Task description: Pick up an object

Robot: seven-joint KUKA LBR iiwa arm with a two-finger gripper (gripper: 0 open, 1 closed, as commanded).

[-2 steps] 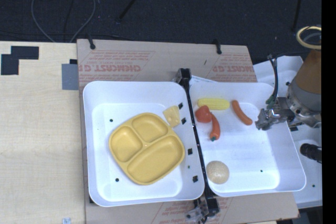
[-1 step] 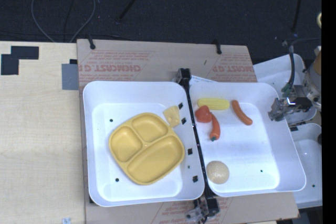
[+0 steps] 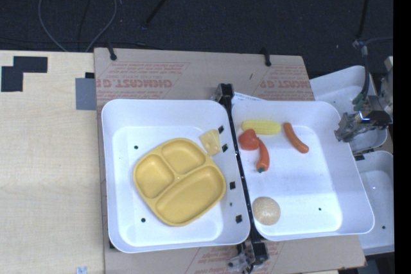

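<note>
Right bin (image 3: 334, 215): sausage (image 3: 296, 137) near gripper (image 3: 350, 127), seemingly apart.

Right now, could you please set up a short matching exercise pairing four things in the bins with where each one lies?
Things:
1. yellow three-compartment plastic tray
2. yellow corn cob
3. orange sausage
4. pale round bun

Places:
A. right bin, near front edge
B. left bin, centre
C. right bin, back, beside the red tomato
D. right bin, back, furthest right of the foods

Pairs: 1-B, 2-C, 3-D, 4-A
</note>
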